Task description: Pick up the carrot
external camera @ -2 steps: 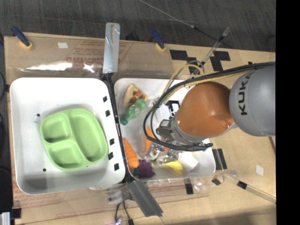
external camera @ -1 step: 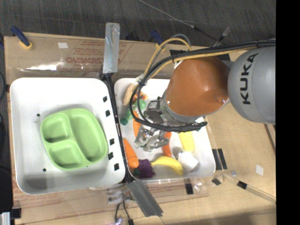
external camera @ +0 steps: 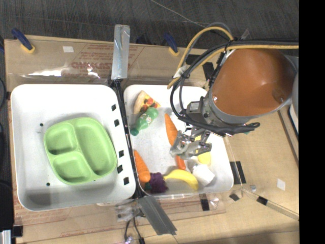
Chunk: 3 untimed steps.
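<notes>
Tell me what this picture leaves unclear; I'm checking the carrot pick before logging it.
- Claw: camera view, its metal tip blurs together; open or shut unreadable.
- Small orange piece: partly under the claw; can't be identified.
- Long carrot: contact with the claw can't be judged.

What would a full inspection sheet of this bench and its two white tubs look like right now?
Surface: wooden bench, two shallow white bins.
Job's things: orange carrot in right bin, beside the gripper; second carrot near the left wall.
Clutter: green bottle, pizza slice, yellow banana, purple grapes, white block; green divided plate in left bin.
Grippers: metal gripper low over right bin.
Cables: yellow and black hoses.
Surroundings: blue clamps.
</notes>
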### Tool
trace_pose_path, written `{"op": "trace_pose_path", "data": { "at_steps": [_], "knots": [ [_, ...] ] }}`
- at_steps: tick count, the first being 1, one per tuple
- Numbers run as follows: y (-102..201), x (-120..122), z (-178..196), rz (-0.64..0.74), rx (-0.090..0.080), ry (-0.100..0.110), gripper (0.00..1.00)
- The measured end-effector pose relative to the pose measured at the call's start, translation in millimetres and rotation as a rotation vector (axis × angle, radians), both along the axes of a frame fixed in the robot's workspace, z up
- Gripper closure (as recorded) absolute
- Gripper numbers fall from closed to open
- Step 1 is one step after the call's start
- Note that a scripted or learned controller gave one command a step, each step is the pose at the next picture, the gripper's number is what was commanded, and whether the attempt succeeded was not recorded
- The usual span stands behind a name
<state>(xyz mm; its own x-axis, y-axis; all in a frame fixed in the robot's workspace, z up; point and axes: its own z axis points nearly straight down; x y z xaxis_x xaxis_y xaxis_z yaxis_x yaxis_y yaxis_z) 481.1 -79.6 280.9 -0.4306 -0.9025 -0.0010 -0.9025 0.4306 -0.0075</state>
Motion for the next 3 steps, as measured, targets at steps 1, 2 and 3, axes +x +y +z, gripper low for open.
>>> {"op": "trace_pose_path", "data": {
  "at_steps": [1,2,3],
  "knots": [
    [-68.7,32.2,96.8,0.129,-0.002,0.000,1.00],
    [-30.8,-4.8,7.1,0.438,0.004,0.012,1.00],
    [-70.6,22.1,-153.4,0.256,0.009,0.019,1.00]
  ]
}}
